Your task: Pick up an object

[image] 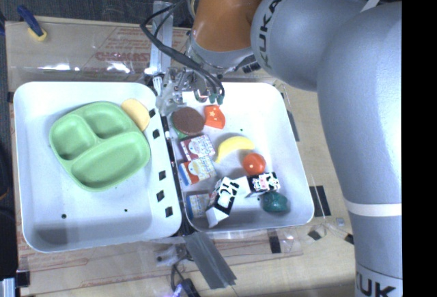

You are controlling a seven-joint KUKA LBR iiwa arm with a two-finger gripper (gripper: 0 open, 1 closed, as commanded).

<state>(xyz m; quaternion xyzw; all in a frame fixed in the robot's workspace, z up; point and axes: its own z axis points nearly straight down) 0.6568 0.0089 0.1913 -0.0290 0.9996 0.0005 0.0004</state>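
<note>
Item: gripper (183, 92); I cannot tell its fingers' state. Just below them I see burger (188, 121); strawberry (214, 116) beside it.

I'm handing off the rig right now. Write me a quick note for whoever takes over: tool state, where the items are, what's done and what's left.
Tool: low over the far left corner of the right bin, just above the brown disc; grip state unclear, nothing seen in it.
Right bin: brown disc, red piece, banana, orange ball, two cartons, cow-print toys, teal item.
Left bin: green tray, yellow item at its far edge.
Done: no pick confirmed.
Left: grasp and lift one object.
</note>
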